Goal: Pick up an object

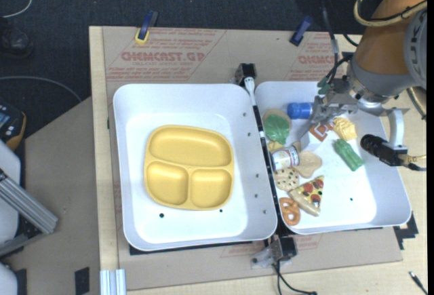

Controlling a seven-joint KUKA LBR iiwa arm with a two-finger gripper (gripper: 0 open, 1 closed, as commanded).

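- The left bin (pixel 129 171) holds one yellow tray (pixel 189 166) with three hollows in it.
- The right bin (pixel 380 209) holds a pile of small toy foods, mostly along its left side and top.
- In that pile are a green round thing (pixel 277 127), a blue cylinder (pixel 299 110), a little can (pixel 285 158), a tan flat piece (pixel 310 163), a cookie (pixel 287 179), a pizza slice (pixel 312 194) and a pretzel (pixel 289 209).
- More to the right lie an orange and white piece (pixel 320 130), a yellow lumpy piece (pixel 344 128) and a green pickle-shaped toy (pixel 348 154).
- The gripper (pixel 324 110) hangs over the top part of the right bin, with the grey and orange arm (pixel 390 36) behind it.
- I cannot tell how the gripper is set, because it is too small and dark to make out.
- The orange and white piece lies just below the gripper, very close to it.
- The blue cylinder lies just to its left.
- I cannot see any toy held by the gripper.
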